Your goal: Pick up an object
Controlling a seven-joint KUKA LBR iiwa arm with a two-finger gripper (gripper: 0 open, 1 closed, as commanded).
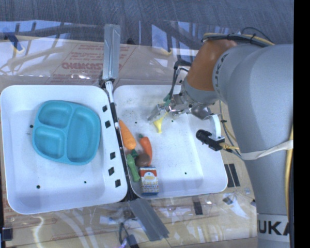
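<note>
My arm (253, 102) looms closest to the lens, its grey bulk covering the right side of the right bin (206, 177). Its gripper (164, 110) sits low over that bin's upper middle, fingers closed around a yellow banana-shaped piece (158, 123) that dangles from them, tip pointing down at the floor. Along the bin's left wall I see two orange carrots (127, 134) (146, 148), a green vegetable (132, 167), a brown lump (143, 160) and a small printed box (149, 180). The left bin (15, 190) holds a blue divided plate (67, 131).
</note>
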